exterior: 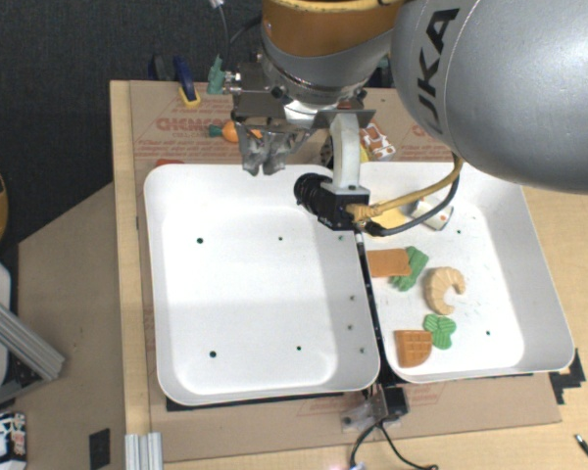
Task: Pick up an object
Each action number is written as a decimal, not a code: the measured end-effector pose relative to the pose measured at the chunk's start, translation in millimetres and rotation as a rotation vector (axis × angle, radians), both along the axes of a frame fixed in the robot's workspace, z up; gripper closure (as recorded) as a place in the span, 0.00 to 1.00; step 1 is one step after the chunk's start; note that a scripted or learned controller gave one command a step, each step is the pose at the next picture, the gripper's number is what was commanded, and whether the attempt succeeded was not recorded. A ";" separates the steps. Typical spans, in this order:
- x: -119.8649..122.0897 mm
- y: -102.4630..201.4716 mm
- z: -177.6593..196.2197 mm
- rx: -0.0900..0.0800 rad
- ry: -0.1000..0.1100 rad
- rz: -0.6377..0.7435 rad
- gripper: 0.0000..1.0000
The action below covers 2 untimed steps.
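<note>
My gripper [263,155] hangs over the back edge of the left bin [176,262], near its far left corner, and I see nothing in it. The loose objects lie in the right bin [529,302]: an orange-brown slab [387,262] against a green piece [410,270], a tan croissant shape [444,289], a green floret [439,329], an orange waffle-like wedge [412,347], and a yellow piece [396,220] near the divider. The arm's grey body covers the right bin's back part.
A black fitting on a white bracket [320,200] hangs from the arm over the strip between the bins, trailing a yellow cable. Small clamps and clutter [188,84] sit on the cardboard behind the left bin. The bench edge runs along the left.
</note>
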<state>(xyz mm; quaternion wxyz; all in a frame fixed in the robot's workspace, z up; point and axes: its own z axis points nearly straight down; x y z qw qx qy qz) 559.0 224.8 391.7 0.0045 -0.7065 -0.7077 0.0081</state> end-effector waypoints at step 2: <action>-82.8 -0.6 -34.0 -0.002 -0.001 -0.002 1.00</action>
